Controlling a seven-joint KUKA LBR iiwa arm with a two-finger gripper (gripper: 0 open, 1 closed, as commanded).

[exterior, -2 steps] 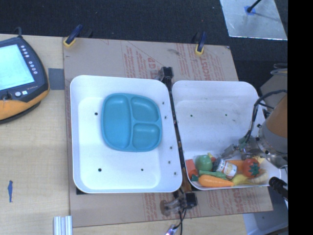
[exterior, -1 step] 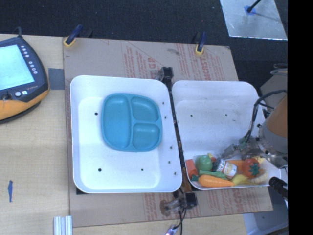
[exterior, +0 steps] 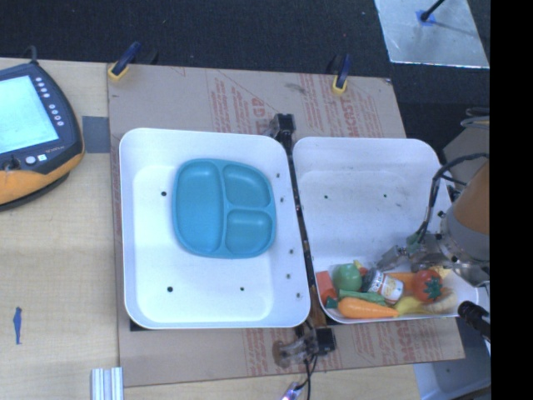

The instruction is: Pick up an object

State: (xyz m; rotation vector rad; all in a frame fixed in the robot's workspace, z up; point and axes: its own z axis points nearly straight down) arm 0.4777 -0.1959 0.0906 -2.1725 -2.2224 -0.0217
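The gripper (exterior: pixel 420 255) is hovering over the right bin (exterior: pixel 366 173); jaw state cannot be determined. The toy pile (exterior: pixel 385 288) is lying just below-left of it.

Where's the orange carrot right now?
The orange toy carrot lies along the near edge of the right white bin, in the toy pile, just below the green toy vegetable.

A single fixed camera looks down at a slant on the counter (exterior: pixel 58 257) from above, far enough to frame both white bins: the left bin (exterior: pixel 141 223) mid-frame, the right bin (exterior: pixel 358 173) nearing the frame's right side.
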